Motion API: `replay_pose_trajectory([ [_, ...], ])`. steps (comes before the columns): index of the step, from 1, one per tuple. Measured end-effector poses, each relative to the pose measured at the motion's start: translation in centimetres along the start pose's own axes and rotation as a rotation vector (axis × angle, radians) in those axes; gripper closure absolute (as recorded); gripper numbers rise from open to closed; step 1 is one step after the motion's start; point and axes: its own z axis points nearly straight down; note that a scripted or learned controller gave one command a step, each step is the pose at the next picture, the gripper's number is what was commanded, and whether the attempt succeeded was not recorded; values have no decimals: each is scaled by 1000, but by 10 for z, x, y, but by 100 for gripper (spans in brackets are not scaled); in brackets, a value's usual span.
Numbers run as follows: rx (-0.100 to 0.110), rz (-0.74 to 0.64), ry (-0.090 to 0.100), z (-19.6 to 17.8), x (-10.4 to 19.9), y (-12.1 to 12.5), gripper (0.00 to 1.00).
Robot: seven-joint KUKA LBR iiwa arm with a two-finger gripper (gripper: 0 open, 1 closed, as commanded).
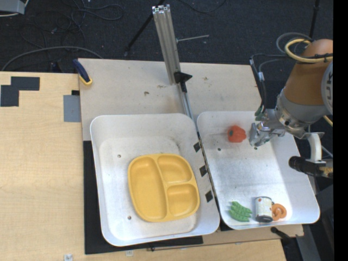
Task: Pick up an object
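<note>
A small red tomato-like toy (236,134) lies in the right bin (255,173), near its far end. My gripper (258,139) hangs just right of it, low over the bin floor, with nothing visible between its fingers. At the bin's near end lie a green pea-pod toy (240,211), a small silver and white can (263,209) on its side, and an orange piece (279,211) touching the can.
The left bin (109,162) holds a yellow divided plate (162,187). A metal post (167,42) rises behind the two bins, with a black bracket (182,78) at its base. A light wooden board (38,167) lies left of the bins.
</note>
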Motion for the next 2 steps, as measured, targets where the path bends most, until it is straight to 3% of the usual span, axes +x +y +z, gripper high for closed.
replay_pose_trajectory([
  [2, -1, -2, 0, -21, 107, -36, 100],
])
